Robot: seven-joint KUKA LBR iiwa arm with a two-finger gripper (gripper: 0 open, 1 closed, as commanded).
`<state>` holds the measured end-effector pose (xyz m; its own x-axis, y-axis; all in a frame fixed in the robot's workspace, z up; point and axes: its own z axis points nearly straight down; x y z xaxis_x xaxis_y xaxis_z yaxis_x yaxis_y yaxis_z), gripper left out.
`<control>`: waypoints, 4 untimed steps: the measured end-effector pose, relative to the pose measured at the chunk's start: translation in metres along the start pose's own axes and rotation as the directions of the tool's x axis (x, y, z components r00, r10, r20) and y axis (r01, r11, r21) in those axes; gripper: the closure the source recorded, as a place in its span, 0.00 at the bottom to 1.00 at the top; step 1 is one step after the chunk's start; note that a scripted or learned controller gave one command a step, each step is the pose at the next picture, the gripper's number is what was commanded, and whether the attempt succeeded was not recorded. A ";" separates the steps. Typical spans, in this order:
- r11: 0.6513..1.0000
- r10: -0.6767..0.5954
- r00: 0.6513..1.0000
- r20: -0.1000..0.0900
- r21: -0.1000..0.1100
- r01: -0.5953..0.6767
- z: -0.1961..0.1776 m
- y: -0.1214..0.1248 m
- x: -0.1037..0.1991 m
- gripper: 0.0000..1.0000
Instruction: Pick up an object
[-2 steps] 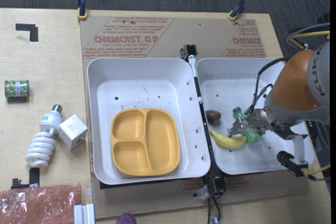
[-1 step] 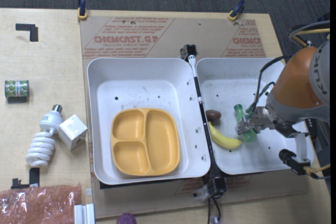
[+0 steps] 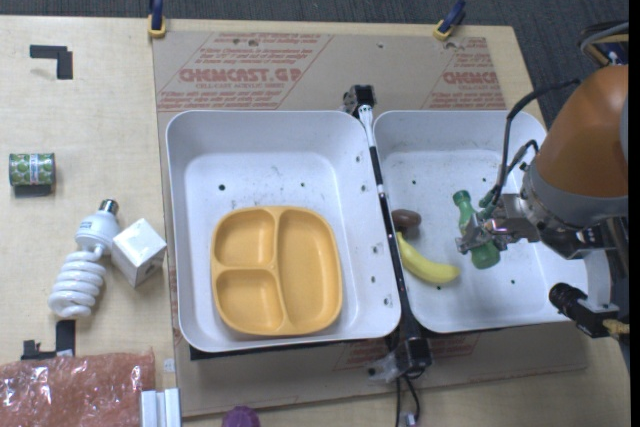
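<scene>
In the right bin (image 3: 440, 137) a green bottle (image 3: 464, 207) lies tilted, its neck pointing up-left. My gripper (image 3: 480, 237) reaches in from the right and sits over the bottle's lower half, covering part of it. A yellow banana (image 3: 425, 263) lies just left of the gripper, near the bin's front. A small brown object (image 3: 405, 220) rests beside the banana's upper end. The grey and orange arm (image 3: 590, 150) hangs over the bin's right side.
The left bin (image 3: 195, 155) holds a yellow divided plate (image 3: 277, 269). On the bench to the left lie a white spiral bulb (image 3: 82, 273), a white cube (image 3: 138, 251) and a small green can (image 3: 31, 170). A pink bag (image 3: 70, 393) sits at the bottom left.
</scene>
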<state>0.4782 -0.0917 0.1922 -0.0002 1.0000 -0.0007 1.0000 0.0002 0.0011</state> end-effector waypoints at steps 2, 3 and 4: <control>1.000 -0.001 1.000 0.000 -0.002 0.001 0.000 0.001 0.011 1.00; 1.000 -0.002 1.000 0.000 -0.001 0.002 0.000 0.001 0.024 1.00; 1.000 0.001 1.000 0.000 0.001 -0.001 0.000 0.000 0.016 1.00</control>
<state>0.4780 -0.0757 0.1922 0.0011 1.0000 -0.0007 1.0000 -0.0011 0.0006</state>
